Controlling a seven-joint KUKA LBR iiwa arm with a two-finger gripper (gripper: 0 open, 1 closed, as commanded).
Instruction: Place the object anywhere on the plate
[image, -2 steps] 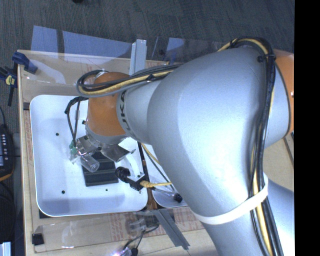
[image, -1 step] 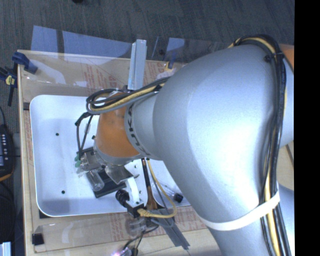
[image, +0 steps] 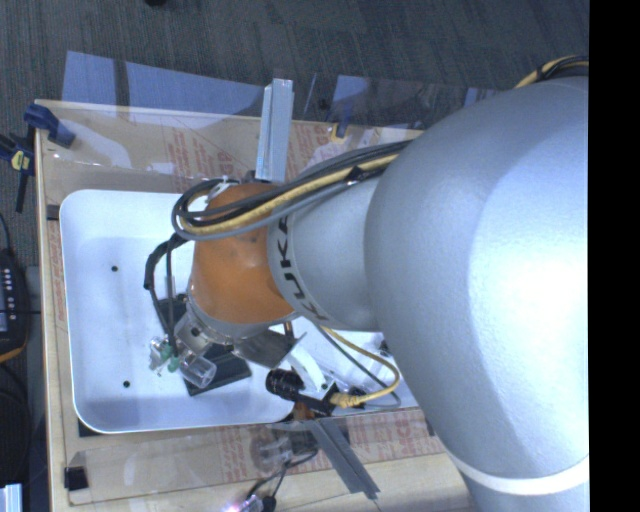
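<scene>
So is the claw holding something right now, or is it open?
Claw: low in the white bin, under the orange band; whether it is open, closed or holding anything cannot be told.

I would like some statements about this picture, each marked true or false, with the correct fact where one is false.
1. The arm reaches in from the right of the view. True.
2. The band above the wrist is blue. False: the band is orange.
3. The hand is over the left white bin. True.
4. The bin is black. False: it is white.
5. Cables run along the arm. True.
</scene>
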